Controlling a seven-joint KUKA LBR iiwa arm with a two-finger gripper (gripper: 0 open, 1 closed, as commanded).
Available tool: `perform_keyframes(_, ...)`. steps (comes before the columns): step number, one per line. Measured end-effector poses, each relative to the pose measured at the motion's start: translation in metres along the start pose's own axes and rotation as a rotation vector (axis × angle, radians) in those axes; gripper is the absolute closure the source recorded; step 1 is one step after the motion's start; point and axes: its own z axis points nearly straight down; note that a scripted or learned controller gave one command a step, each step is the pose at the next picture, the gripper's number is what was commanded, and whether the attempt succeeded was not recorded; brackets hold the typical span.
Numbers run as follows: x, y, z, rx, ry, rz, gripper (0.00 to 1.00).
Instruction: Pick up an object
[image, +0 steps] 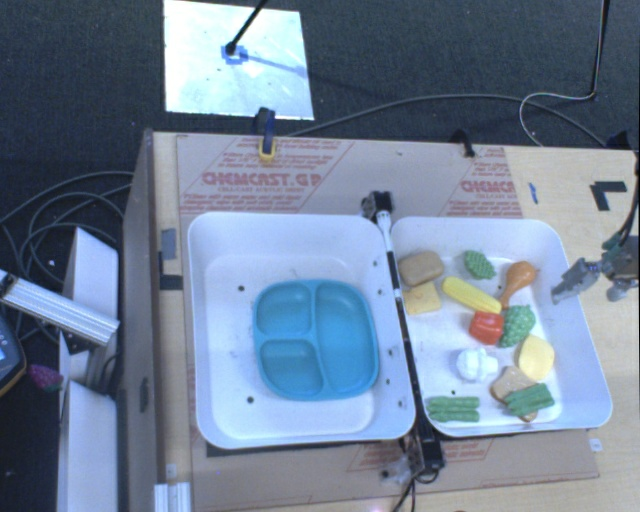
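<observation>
Camera view, one look down on the desk (330, 170). The right bin (575, 385) was crowded with toy food, any piece of it a candidate. A brown lump (420, 267) sat at the bin's left wall with a pale yellow square (423, 298) touching it just below. A knobbly green piece (479, 264) lay near the top, and beside it an orange-brown drumstick (517, 277). A long yellow piece (471, 294) ran at a slant across the middle. Below it came a red piece (486, 326) pressed against a green floret (517, 324). Lower still were a white lump (470, 363), a yellow lemon shape (536, 357), a slice of toast (508, 380) with a green strip (530, 399) on it, and green beans (453, 407) along the bottom wall.

And there was the arm (625, 262), in from the right! The jaws hung over the bin's right rim, level with the drumstick and apart from every piece. Whether they were apart or together could not be told; nothing showed between them.

Room to move? The bin's right side, past the floret and the lemon, was bare white, and so was its top strip. The middle was packed tight, pieces touching. The left bin (225, 300) carried a blue divided plate (316, 338), with bare floor all round it.
</observation>
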Motion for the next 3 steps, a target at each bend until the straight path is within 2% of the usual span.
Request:
perform_keyframes(1,0.031,0.058,0.059,0.001,0.001,-0.001,0.0)
perform_keyframes(2,0.05,0.061,0.189,0.004,0.002,0.0,0.0)
perform_keyframes(3,0.068,0.042,0.2,0.001,0.001,0.001,0.0)
